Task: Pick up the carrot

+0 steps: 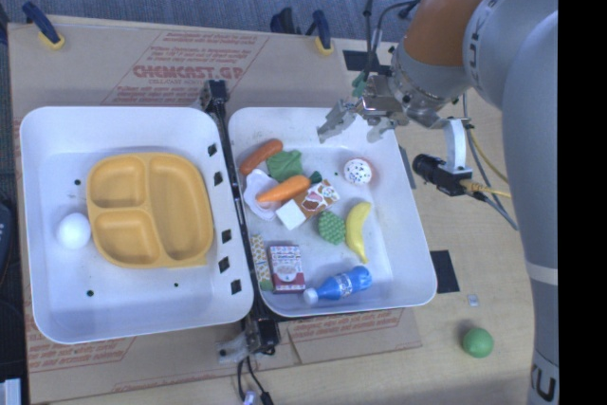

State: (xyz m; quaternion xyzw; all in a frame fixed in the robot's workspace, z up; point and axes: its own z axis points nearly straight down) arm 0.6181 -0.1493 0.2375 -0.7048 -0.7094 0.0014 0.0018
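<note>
On the bare bench at the near right lies a green ball [478, 341], well apart from both bins. In the right bin [417, 247], nearest the camera, a blue bottle [340, 285] lies on its side just beside a small red carton [285, 266]. Farther in sit a banana [358, 230] and a green textured piece [331, 228], then a white cube [290, 214] and a patterned packet [318, 197]. The carrot [283, 190] lies tilted near the middle of this bin, close to its left wall, resting against a green leafy item [284, 165]. Just beyond it lies a sausage-like orange-red piece [260, 155], and to the right a white speckled ball [358, 172]. The left bin [43, 299] holds a yellow divided tray [150, 209] with a white ball [73, 230] touching its left side. The gripper [358, 122] hangs over the far edge of the right bin, its fingers spread apart and grasping nothing, well apart from the carrot.
</note>
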